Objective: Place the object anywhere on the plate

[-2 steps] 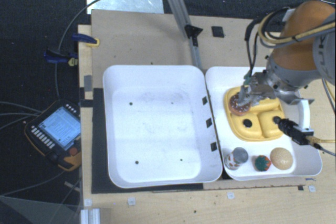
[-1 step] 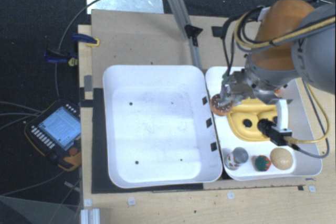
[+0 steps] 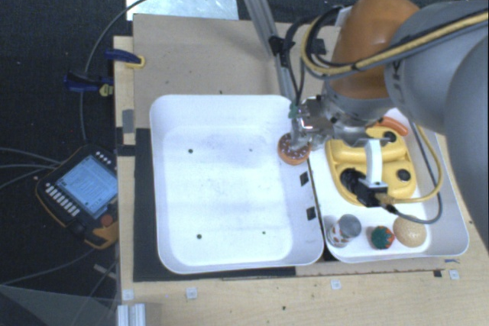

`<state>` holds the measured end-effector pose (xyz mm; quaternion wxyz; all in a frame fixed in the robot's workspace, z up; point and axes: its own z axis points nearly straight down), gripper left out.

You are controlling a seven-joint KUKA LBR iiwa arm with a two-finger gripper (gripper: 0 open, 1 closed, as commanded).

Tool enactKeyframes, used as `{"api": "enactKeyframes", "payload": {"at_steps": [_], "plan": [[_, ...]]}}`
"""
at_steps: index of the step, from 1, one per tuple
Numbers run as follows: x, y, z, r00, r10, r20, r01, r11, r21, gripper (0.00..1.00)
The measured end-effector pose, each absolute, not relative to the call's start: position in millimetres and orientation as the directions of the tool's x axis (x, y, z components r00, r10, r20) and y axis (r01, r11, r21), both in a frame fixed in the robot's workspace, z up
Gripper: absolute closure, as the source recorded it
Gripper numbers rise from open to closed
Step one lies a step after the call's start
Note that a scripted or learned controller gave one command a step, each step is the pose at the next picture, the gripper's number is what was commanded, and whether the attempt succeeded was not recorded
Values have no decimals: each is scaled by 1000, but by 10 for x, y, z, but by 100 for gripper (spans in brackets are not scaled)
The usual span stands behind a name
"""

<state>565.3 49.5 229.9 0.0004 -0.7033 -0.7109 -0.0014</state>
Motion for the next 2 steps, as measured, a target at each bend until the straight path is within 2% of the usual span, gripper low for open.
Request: {"api": "enactKeyframes", "payload": {"at_steps": [1,2], "plan": [[5668,1117,2218,-11,1000,3,1000,11,1,100],[5609,1536,2143,-10,1000,2,1000,10,0,100]]}}
